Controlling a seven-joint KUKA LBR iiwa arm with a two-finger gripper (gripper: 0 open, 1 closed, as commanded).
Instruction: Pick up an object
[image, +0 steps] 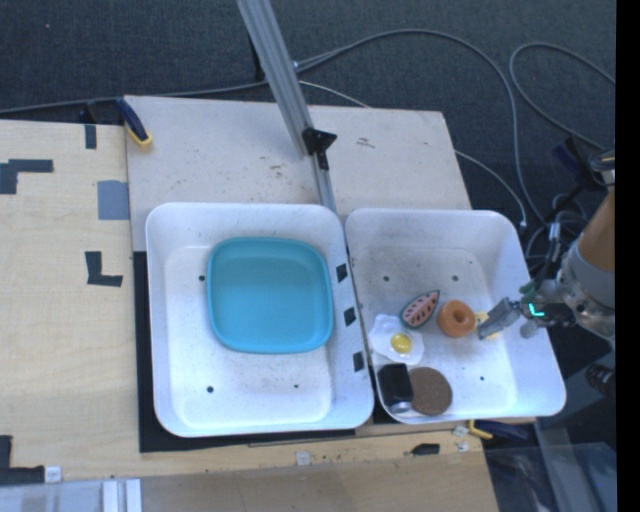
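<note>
The right bin (455, 225) holds an orange doughnut (457, 319), a watermelon slice (421, 309), a fried egg (399, 344), a brown round cookie (431, 391) and a small black block (395, 383). My gripper (497, 321) reaches in from the right edge and sits just right of the doughnut, low over the bin floor. Nothing shows between its fingers. The grey arm with a green light (538, 311) trails off to the right.
The left bin (180, 400) holds a turquoise square plate (269, 294). A metal pole (290, 85) slants down from the top to the seam between the bins. Cables (520, 100) lie on the dark floor at the upper right.
</note>
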